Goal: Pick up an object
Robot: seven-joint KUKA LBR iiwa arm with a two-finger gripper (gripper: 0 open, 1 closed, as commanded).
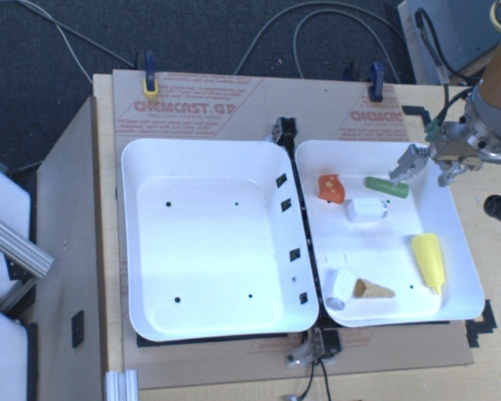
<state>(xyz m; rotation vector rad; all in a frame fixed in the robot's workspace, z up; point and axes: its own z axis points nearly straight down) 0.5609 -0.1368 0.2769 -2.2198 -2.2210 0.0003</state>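
- Starting at the near edge, the worktop is a pale board, and a black cable runs off it below the seam between the two bins.
- Near in the right bin, a small white cylinder lies by the left wall, with a tan wedge-shaped piece just beside it on its right.
- To the right of those, a yellow bottle-shaped object lies lengthwise close to the bin's right wall, its narrow end pointing near.
- The left bin is a shallow white tray with a few small dark dots on its floor; black clips sit along the wall it shares with the right bin.
- Around the middle of the right bin, a white block lies flat, apart from the yellow object.
- Just beyond it, an orange-red object sits to the left and a green stick-shaped object lies to the right, tilted across the bin.
- The tool hangs over the far right part of the right bin, just above the right end of the green stick; whether its fingers are spread or pressed together cannot be told, and nothing shows between them.
- At the far edge of the worktop, two blue-and-yellow clamps grip the board, and grey cables loop over the dark floor behind.
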